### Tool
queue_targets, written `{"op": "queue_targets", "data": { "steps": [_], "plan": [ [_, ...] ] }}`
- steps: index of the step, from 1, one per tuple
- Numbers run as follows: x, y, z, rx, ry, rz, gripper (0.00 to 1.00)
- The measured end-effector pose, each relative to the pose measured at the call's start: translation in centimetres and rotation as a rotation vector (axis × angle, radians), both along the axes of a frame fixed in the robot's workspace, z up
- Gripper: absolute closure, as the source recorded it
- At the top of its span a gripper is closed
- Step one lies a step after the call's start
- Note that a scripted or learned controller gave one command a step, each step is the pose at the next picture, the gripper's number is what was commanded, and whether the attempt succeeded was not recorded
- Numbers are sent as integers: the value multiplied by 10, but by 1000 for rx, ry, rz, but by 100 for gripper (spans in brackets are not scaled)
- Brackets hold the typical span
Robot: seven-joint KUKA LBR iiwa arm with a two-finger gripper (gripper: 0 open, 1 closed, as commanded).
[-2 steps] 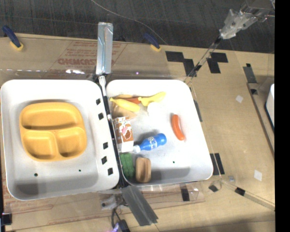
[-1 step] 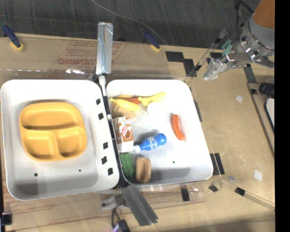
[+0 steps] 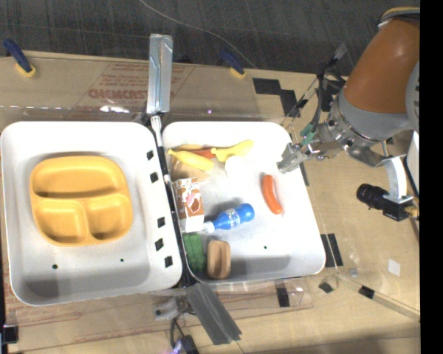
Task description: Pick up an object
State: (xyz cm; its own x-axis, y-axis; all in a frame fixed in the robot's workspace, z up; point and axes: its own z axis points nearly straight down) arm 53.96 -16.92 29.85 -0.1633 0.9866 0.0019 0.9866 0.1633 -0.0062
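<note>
The task names no single object, so the likely ones are the things in the right bin [image 3: 310,231]. An orange-red sausage [image 3: 272,194], short and rounded at both ends, lies alone on the white floor in the right part of this bin, well apart from the other pieces. Near the middle lies a small blue bottle [image 3: 232,217] with a white part, resting on its side. At the far edge lies a yellow banana [image 3: 232,150], and just left of it are some yellow and orange pieces [image 3: 191,157] that I cannot tell apart. Along the left wall stands a small carton [image 3: 189,198] with a brown and white print. At the near left corner a green object [image 3: 196,251] and a tan, bread-like piece [image 3: 218,258] lie touching each other.

The gripper [image 3: 290,157] is at the far right edge of the right bin, above the rim, far from the sausage but on the same side. Nothing is seen between its fingers; if they are spread or closed I cannot tell. The grey and orange arm [image 3: 380,65] comes in from the right.

The left bin [image 3: 15,198] holds a yellow divided tray [image 3: 81,198].
</note>
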Motion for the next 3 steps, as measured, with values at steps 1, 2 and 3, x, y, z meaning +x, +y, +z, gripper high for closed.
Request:
{"op": "queue_targets", "data": {
  "steps": [1, 2, 3],
  "plan": [
    [-35, -40, -14, -2, -2, -48, 100],
    [-26, -24, -151, 2, 7, -135, 100],
    [24, -32, -191, -1, -2, -235, 100]
  ]
}}
